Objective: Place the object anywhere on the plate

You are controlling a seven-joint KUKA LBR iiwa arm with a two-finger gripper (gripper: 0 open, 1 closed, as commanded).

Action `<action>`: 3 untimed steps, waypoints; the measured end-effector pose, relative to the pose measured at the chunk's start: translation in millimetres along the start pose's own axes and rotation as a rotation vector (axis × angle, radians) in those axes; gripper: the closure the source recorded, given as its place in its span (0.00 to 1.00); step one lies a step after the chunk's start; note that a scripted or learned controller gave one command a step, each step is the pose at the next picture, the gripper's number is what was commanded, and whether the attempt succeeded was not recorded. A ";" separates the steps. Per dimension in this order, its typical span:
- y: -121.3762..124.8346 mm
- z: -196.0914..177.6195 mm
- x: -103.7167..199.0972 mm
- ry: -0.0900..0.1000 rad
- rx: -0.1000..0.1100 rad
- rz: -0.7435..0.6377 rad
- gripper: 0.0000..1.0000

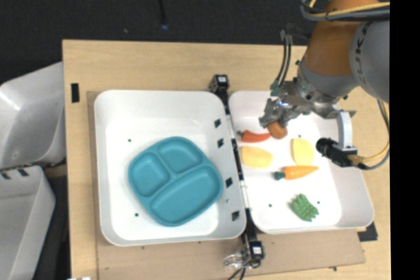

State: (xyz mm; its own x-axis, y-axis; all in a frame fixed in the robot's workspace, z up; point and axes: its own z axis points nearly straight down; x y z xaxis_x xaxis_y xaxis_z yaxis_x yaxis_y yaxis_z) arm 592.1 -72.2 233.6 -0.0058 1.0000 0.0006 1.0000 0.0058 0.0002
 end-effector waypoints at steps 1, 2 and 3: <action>-6.3 -12.8 54.8 0.001 -0.001 -0.002 1.00; -5.3 -6.0 104.6 0.001 0.003 -0.001 1.00; -19.2 3.4 154.3 0.000 0.001 0.000 1.00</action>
State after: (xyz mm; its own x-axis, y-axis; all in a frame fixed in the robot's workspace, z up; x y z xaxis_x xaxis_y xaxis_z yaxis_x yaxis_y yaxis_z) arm 572.0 82.0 230.3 -0.0057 1.0000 0.0004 1.0000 0.0057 -0.0011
